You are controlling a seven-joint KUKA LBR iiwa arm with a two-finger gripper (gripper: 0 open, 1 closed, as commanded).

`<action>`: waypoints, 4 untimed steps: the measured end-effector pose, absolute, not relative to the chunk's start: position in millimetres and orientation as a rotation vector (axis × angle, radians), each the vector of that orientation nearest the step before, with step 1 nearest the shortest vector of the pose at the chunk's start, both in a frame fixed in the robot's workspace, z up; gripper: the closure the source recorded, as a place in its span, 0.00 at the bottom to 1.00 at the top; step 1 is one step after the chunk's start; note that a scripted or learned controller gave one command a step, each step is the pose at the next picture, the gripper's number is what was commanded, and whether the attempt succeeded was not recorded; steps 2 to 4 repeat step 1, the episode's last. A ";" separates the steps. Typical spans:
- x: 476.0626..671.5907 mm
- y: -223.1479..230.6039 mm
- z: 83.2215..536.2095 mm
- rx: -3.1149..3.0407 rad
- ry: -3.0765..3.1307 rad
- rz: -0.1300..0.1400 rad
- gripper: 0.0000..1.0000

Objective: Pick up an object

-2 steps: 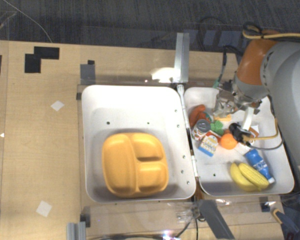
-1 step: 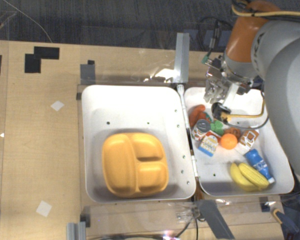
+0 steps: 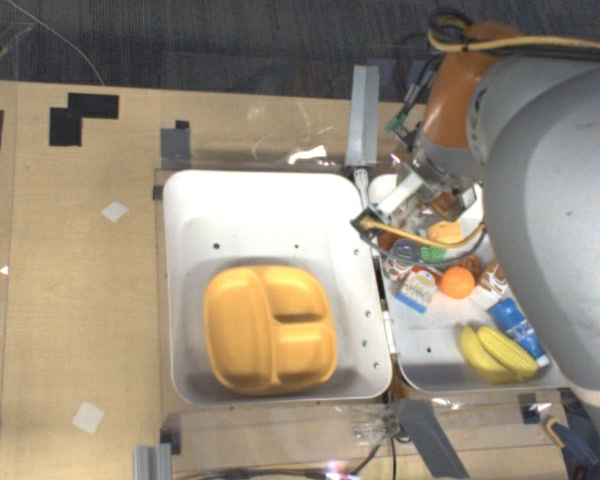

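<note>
while the gripper (image 3: 372, 220), grip unclear, hovers, one yellow tray (image 3: 270, 325), two bananas (image 3: 495, 352), one orange (image 3: 458, 282)

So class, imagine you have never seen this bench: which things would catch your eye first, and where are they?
First the big yellow divided tray lying in the left bin. Next the bulky grey arm reaching in from the right over the right bin, with its clutter of small items, including a banana and an orange.

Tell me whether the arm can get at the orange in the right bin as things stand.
Probably yes. The orange lies uncovered on top of the clutter in the right bin, just below the end effector. A small carton touches its left side, which could crowd a grasp.
</note>
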State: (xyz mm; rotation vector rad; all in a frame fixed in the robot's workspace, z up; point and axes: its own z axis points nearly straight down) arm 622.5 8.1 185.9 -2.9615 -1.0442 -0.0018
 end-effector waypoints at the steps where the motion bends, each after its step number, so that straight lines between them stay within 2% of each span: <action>1: 622.5 6.3 185.9 -2.964 -1.042 -0.001 0.00; 4: 622.5 6.3 185.9 -2.964 -1.042 -0.001 0.00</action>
